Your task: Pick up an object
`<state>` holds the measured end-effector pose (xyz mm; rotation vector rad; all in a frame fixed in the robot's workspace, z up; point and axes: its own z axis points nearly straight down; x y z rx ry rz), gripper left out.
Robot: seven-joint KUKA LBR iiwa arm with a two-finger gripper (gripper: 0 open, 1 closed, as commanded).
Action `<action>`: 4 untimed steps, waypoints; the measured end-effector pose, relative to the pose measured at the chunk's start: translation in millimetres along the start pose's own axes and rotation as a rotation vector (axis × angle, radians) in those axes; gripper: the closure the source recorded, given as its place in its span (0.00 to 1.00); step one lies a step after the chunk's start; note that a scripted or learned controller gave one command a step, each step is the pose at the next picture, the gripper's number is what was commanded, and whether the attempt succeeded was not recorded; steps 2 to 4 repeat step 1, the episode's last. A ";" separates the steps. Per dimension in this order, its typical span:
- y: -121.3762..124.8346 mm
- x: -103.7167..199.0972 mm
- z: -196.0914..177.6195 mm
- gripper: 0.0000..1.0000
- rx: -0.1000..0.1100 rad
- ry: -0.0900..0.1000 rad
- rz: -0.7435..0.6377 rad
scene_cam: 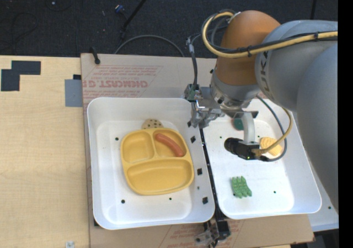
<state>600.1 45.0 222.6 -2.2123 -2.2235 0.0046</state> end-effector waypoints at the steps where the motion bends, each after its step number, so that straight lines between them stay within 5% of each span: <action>1: 1.0 44.6 -6.6 1.00 -0.003 0.000 0.000; 4: 1.0 44.6 -6.6 1.00 -0.003 0.000 0.000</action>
